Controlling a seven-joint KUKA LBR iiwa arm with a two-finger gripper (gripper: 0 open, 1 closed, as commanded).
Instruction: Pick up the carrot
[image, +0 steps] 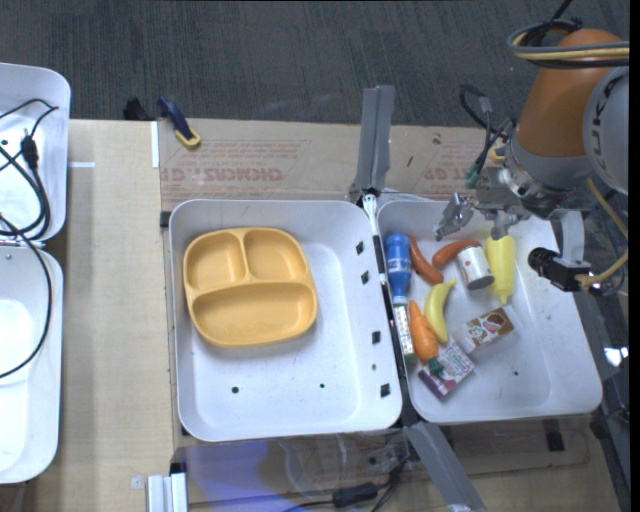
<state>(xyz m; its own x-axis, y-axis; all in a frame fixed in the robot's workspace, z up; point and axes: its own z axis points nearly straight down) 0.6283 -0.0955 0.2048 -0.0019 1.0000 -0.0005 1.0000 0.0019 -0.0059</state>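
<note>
In the camera view, the small orange toy carrot (422, 331) lies in the right white plastic bin (560, 385), close to its left wall, its length running roughly away from the camera, thick end toward the near rim. A yellow toy banana (438, 311) touches it on its right, and a blue plastic bottle (398, 264) lies just beyond its far tip. It looks like light, hollow moulded plastic: stiff, smooth and probably a little slippery, with a taper that may let it squirt out of a pinch. The thick middle, gripped across its width, seems the safest hold, though the banana and the bin wall crowd both sides.

The grey arm with its orange band (565, 75) reaches in from the right, wrist bent downward over the far part of the right bin. The two-finger gripper (478, 215) hangs above an orange-red toy sausage (461, 250) and a white-and-grey tin can (474, 268), well apart from the carrot. Its fingers look slightly parted with nothing between them, though they are small and hard to read.
</note>
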